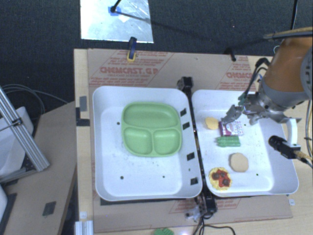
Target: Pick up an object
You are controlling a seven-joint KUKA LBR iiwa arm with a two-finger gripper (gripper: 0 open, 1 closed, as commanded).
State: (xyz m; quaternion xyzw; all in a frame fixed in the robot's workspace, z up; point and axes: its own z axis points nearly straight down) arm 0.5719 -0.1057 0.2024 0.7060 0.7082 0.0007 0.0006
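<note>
A: What is lying in the right bin (281,182)?
B: A red-and-white packet (231,129), a yellow piece (211,123), a green piece (228,141), a tan disc (239,162) and a small pizza (220,177).

A: Where is the claw (234,112) sitting?
B: It is hovering just above the packet; whether it is spread or pinching cannot be told.

A: Open room?
B: The bin's right half is lying bare; the left bin (105,173) is carrying a green tray (150,129).

Even overhead light, soft shadows, slight blur
</note>
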